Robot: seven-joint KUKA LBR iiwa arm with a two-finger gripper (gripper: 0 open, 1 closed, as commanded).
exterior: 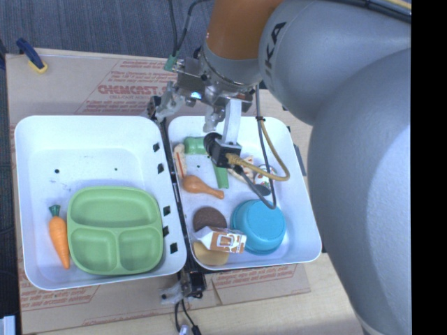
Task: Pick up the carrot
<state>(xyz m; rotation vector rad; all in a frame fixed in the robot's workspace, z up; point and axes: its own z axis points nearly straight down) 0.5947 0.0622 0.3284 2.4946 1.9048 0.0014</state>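
Fingers of the gripper are tucked under the wrist above the right bin, so you cannot tell whether they are spread or closed; the carrot lies well apart from them, across the divide in the left bin, close along that bin's outer wall and just beside the green plate; expect a light, stiff toy with a smooth, tapering skin that may slip; take it across the thick end below its green top, minding how little room wall and plate leave.
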